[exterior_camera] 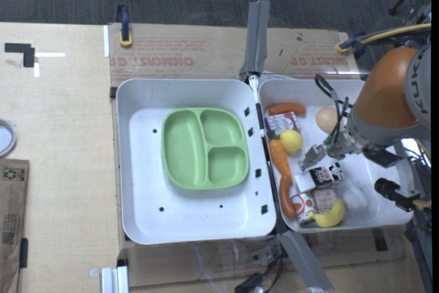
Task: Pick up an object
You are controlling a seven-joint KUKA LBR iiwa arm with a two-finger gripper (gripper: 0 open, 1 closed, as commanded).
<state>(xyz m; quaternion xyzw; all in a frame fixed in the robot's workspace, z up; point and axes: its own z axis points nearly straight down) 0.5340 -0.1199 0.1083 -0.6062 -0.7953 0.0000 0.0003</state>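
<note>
I see the grey arm with its orange band reaching in over the right white shallow bin (401, 219), and the two-finger gripper (317, 156) hangs low over the middle of that bin. Its metal fingers (310, 160) point toward the divider between the bins. I cannot tell how far apart they stand, and I see nothing clearly caught between them.

Just beyond the fingertips, toward the divider, sits a small yellow lemon-like ball (291, 141), and past it an orange carrot-shaped toy (280, 158) lies lengthwise along the bin wall. Behind the lemon, away from me, is a small red-and-white printed packet (280, 123), and further back a red sausage-shaped toy (287, 108). A pale tan egg-like object (327, 120) rests behind the fingers, close to the arm.

Just beside the fingers, on the near side, is a small black-and-white box (324, 176). Nearer still lie a brownish wrapped block (324, 200), a yellow banana toy (330, 215) and a second red sausage toy (285, 195) by the wall.

Well apart from the fingers, the left white shallow bin (134, 168) holds a light green three-compartment plastic tray (204, 147).
</note>
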